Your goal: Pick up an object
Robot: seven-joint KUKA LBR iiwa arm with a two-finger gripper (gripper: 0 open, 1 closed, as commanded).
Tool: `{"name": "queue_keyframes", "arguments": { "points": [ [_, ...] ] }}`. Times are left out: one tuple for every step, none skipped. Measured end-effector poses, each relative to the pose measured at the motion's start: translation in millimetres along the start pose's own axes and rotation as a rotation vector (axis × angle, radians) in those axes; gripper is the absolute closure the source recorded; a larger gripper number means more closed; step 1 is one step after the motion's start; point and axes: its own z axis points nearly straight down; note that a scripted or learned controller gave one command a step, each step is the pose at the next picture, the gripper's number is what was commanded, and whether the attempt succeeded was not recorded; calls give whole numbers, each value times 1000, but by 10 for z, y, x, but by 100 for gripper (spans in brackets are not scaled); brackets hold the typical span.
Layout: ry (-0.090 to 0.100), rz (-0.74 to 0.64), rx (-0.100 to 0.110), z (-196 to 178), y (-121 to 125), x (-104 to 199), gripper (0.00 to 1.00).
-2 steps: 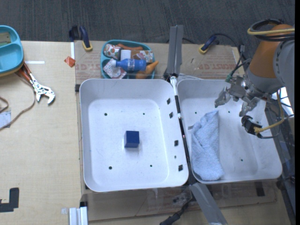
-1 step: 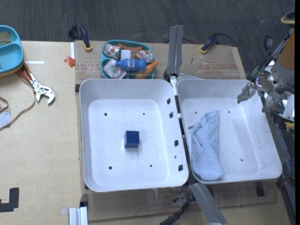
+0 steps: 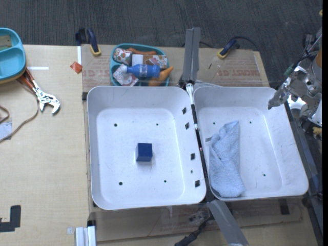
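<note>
Left bin (image 3: 97,152): small blue plastic cube (image 3: 144,152)
Right bin (image 3: 287,152): crumpled pale blue cloth (image 3: 225,160)
Gripper (image 3: 279,97): at right rim, state unclear
Writing: none legible

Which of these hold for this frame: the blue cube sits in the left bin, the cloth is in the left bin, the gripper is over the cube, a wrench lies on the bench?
1. The blue cube sits in the left bin. True.
2. The cloth is in the left bin. False: it lies in the right bin.
3. The gripper is over the cube. False: it is at the right bin's far right edge.
4. A wrench lies on the bench. True.
</note>
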Motion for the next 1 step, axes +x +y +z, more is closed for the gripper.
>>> {"name": "queue_keyframes", "arguments": {
  "points": [
    [0,-92,3,1094,-487,385,0]
  ]
}}
